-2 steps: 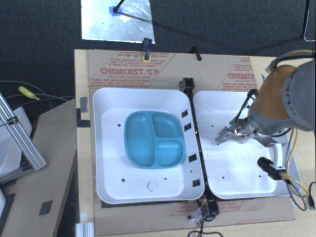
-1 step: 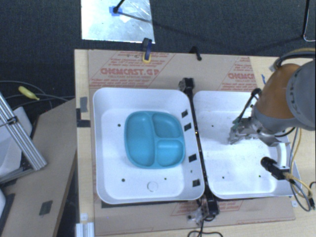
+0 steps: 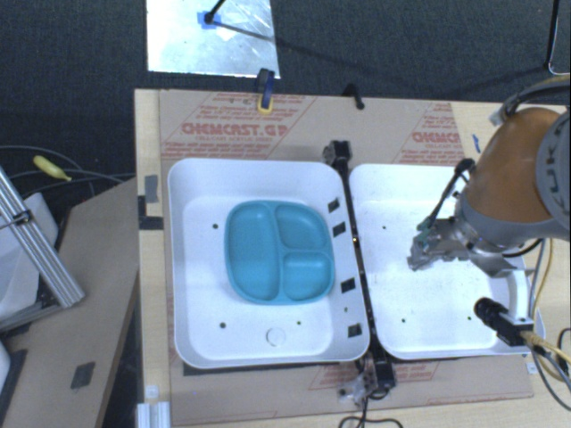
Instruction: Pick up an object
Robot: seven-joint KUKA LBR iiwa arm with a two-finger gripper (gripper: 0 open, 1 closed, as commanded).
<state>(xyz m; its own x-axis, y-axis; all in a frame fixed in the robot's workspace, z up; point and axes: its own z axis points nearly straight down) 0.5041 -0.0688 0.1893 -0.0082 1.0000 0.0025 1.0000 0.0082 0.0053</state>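
Note:
A blue plate (image 3: 275, 251) with three compartments lies flat in the middle of the left bin (image 3: 192, 230). A small pale round disc (image 3: 275, 335) rests on that bin's floor just in front of the plate. My gripper (image 3: 423, 251) hangs low over the middle of the right bin (image 3: 393, 190), pointing left, well apart from the plate. I see nothing under or beside it on the white floor.
The ridge where the two bins meet (image 3: 350, 257), with black clips along it, runs between the gripper and the plate. The arm's orange band (image 3: 513, 172) rises over the right bin's far right side. Brown cardboard (image 3: 232, 123) lies behind the bins.

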